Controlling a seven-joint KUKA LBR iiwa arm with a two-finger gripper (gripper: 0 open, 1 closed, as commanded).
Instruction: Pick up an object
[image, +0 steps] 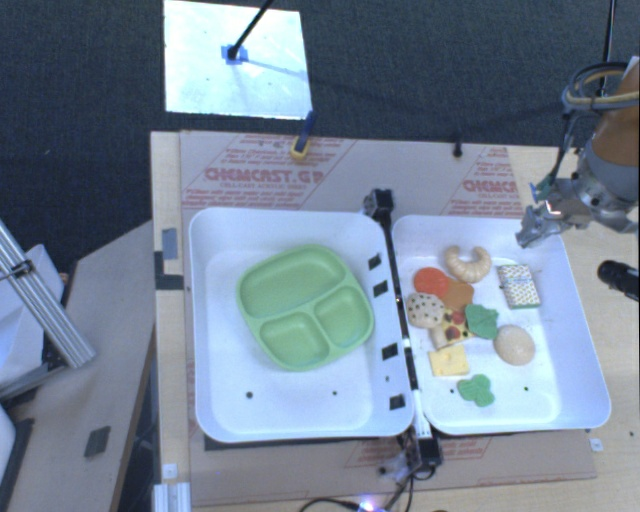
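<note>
Claw (533, 228) hangs over the upper right rim of the right shallow white bin (580, 300); its grip state cannot be told. No item is seen in it. Just beside it lies a patterned rectangular packet (518, 285). Further left: curved tan croissant (468, 263), orange disc (433, 281), speckled cookie (425, 310). The left shallow white bin (215, 300) carries a green compartment tray (304, 306).

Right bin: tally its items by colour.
Green: 2
Orange or red: 2
Tan or cream: 3
Yellow: 1
Patterned grey: 1
Mixed small piece: 1
Total: 10
</note>
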